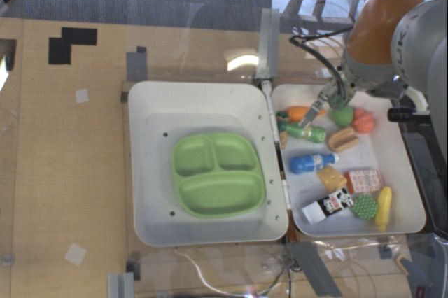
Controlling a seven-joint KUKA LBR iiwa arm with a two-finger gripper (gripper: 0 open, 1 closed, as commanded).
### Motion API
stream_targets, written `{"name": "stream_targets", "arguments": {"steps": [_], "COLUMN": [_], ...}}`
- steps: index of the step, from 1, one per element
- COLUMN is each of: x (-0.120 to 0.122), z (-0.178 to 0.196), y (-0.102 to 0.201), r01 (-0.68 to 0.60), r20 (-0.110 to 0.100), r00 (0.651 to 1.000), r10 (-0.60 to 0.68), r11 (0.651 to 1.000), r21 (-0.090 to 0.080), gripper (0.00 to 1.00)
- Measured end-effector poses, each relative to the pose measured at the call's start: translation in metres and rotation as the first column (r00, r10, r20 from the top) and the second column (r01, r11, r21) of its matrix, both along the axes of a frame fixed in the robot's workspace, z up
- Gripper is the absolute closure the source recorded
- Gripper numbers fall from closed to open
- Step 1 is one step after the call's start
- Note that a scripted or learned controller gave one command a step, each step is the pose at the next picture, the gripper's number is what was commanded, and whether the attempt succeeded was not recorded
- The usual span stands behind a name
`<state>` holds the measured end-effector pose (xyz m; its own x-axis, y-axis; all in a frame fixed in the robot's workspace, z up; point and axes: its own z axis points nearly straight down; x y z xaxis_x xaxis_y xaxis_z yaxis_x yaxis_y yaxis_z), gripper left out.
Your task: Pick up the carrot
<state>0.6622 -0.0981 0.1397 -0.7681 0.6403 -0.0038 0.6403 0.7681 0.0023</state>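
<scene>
One slim metal pincer point(313, 110), grip state unclear, hovers touching the small orange plastic carrot point(298, 112) just left, presumably lining up its grasp.

The carrot point(298, 112) is a small orange toy piece lying flat near the far left corner of the right bin point(409, 220). Its long axis runs roughly left to right. Its right end is hidden, and a green bottle point(305, 131) lies just beside it on the near side.

End effector point(313, 111) at carrot point(299, 112); green tray point(218, 173) leftward
</scene>
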Motion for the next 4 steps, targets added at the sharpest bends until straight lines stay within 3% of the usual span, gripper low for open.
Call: {"name": "stream_targets", "arguments": {"steps": [1,2,3,4], "x": [0.004,0.001,-0.003,-0.002], "z": [-0.020,-0.050,-0.053,-0.042], "y": [0.004,-0.003,-0.003,0.001], "r01": [-0.014,0.225,0.520,0.512], "r20": [0.011,-0.006,-0.002,-0.006], "r00": [1.000,0.974,0.854,0.859], "r10": [0.014,-0.225,-0.520,-0.512], "r11": [1.000,0.974,0.854,0.859], "r21": [-0.002,0.007,-0.006,-0.004], "gripper": [0.00,0.00,0.00,1.00]}}
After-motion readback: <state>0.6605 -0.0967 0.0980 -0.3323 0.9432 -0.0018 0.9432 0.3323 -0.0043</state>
